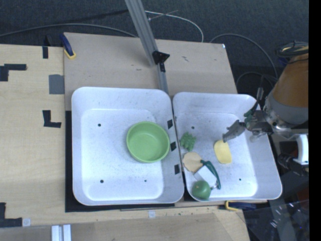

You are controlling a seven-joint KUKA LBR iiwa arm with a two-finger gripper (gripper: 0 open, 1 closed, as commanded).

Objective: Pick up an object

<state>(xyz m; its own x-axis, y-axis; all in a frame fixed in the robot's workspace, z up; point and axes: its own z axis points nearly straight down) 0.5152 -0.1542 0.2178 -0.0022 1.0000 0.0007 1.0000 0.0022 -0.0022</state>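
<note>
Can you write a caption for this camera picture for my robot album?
Robot gripper reaches over the right bin near a yellow toy, while a green bowl sits in the left bin.

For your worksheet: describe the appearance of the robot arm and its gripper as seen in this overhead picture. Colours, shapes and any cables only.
The arm is a thick, rounded body, grey at the wrist with a broad orange band above it. The gripper is small, dark grey metal, ending in slim fingers. A green patch sits near its base, and a thin dark cable rises beside the wrist.

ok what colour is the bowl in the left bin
Light green bowl, seen in the camera view.
</note>
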